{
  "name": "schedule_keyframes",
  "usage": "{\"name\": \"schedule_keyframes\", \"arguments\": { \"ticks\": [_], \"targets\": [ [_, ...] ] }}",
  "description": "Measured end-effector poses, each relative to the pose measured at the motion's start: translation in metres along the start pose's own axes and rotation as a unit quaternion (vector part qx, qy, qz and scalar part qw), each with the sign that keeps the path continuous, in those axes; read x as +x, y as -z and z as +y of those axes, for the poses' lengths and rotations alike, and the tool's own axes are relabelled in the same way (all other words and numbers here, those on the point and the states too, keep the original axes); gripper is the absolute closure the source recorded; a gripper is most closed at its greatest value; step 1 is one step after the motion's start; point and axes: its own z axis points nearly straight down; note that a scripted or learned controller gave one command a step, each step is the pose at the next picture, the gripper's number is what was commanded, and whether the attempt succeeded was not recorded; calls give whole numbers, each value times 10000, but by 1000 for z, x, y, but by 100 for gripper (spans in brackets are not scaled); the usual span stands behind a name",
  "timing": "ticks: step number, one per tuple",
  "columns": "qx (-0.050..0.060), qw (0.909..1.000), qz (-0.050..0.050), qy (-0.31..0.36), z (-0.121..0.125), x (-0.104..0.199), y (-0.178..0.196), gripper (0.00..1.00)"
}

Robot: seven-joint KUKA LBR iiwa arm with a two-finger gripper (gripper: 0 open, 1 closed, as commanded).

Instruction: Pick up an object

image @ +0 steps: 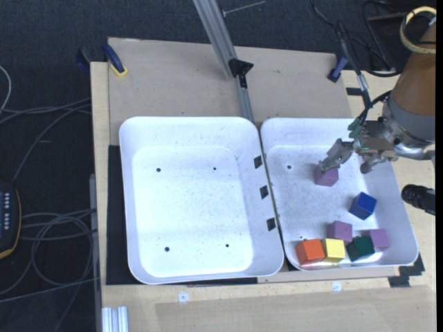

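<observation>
My gripper hangs over the upper middle of the right bin, its two fingers spread apart and open. A small purple block lies on the bin floor just under the left fingertip, not between the fingers. Nothing is held. Further down the bin sits a blue cube. Along the front wall lie an orange block, a yellow block, a green block and two more purple blocks.
The left bin stands beside the right one, with black clips along their shared edge. A slanted metal bar crosses the back of the bench. Cables lie on the floor at left.
</observation>
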Motion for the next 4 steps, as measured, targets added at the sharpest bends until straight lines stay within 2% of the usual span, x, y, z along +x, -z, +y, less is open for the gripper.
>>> {"name": "schedule_keyframes", "arguments": {
  "ticks": [1,2,3,4],
  "targets": [
    [-6,10000,-2,-2,0,0,0,0],
    [24,10000,1,-4,-2,1,-42,0],
    [35,10000,4,-1,7,5,-96,0],
    [36,10000,5,-5,0,7,-140,0]
  ]
}}
